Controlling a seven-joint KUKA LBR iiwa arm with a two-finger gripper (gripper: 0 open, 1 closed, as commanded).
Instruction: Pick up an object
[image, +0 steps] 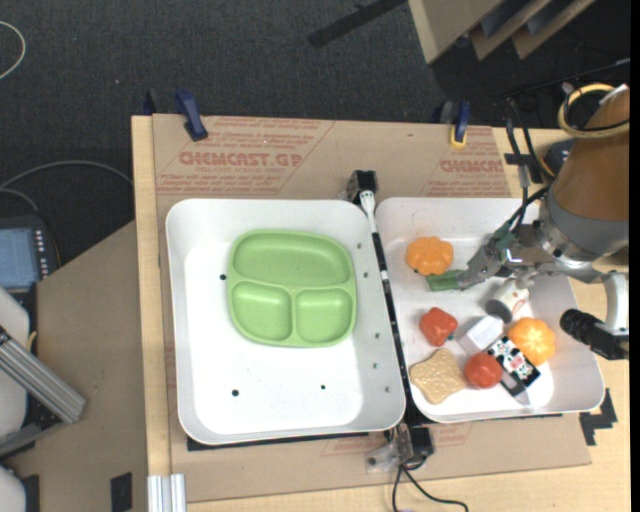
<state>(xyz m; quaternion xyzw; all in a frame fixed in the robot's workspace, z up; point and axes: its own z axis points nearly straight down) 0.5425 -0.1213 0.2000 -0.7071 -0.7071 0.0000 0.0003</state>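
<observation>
Gripper (478, 272) over the right bin (580, 395).
Finger opening could not be determined; it hung just right of the orange pepper (429, 255).

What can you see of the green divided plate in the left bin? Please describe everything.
The green divided plate looks like light green matte plastic, a rounded rectangle with one long compartment at the far side and two smaller ones nearer the camera. It lies flat, right side up, in the left bin, towards its far half. Nothing lies in it or touches it.

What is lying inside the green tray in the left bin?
Nothing lies in the green tray; all three of its compartments look bare. What is beneath it in the left bin is covered.
</observation>
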